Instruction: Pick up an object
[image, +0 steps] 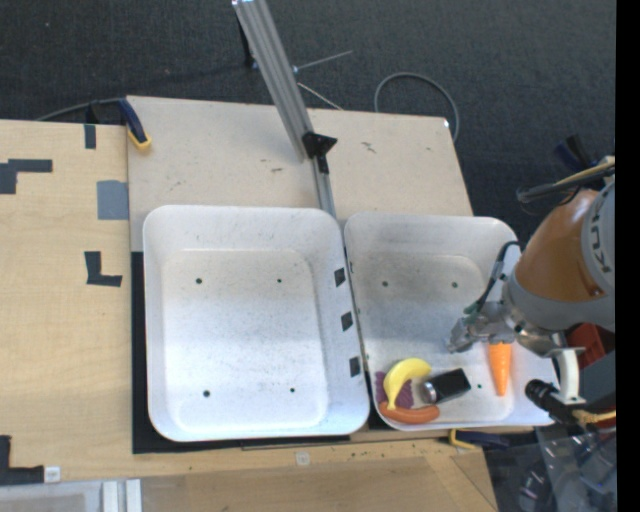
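The right bin (420, 228) holds several small objects in its near corner. An orange carrot-shaped piece (498, 368) lies by the bin's right wall. A yellow banana (403, 377) curves over a red sausage-like piece (410, 412), and a black block (450, 385) lies just right of the banana. My gripper (467, 336) hangs low over the right bin, just up and left of the carrot and above the black block. I see nothing between its tips. The arm's orange band (562, 262) rises behind it at the right.
The left bin (240, 218) sits beside the right one, sharing a middle wall with black clips (347, 320). A slanted metal pole (285, 85) crosses the board behind the bins. A cable loop (415, 95) lies on the dark floor beyond.
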